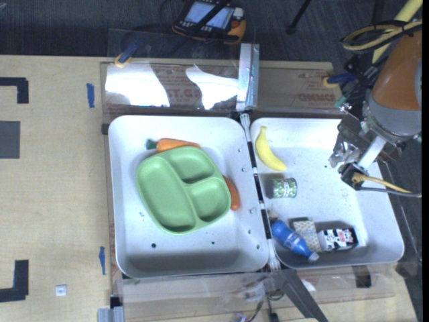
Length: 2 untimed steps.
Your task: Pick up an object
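The right bin [385,243] holds a yellow banana [267,153] at its far left, a small green can [283,188] below it, a blue bottle [292,240] near the front left, and a black and white carton [337,238] beside a patterned packet [305,227]. My gripper [350,161] hangs over the right side of this bin, away from all of these. Nothing sits between its fingers that I can make out.
The left bin [127,240] holds a green divided plate [182,190], with an orange carrot [175,143] at its far edge and another orange piece [233,194] at its right edge. A yellow cable [385,186] trails right from the gripper. A tablet [208,17] lies beyond the bins.
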### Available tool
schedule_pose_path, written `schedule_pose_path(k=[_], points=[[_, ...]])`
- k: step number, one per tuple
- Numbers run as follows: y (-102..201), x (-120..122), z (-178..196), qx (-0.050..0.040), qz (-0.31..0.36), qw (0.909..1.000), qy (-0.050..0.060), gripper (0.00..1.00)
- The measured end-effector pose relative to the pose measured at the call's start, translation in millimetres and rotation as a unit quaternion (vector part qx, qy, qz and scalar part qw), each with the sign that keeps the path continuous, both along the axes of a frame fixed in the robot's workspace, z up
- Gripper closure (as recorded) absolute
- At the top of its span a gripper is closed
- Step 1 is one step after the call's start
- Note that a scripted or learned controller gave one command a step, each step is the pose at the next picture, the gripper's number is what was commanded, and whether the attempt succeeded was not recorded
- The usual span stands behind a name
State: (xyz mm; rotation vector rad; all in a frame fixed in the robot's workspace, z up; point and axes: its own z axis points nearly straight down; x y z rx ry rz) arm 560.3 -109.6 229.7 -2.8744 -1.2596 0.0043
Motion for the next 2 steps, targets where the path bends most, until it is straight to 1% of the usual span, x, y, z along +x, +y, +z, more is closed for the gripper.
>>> schedule_pose_path(k=[1,2], points=[[72,-7,-33,-0.0001,-0.090,0.9959,0.001,1.00],[32,-45,-4,-0.0014,-0.221,0.9754,0.000,1.00]])
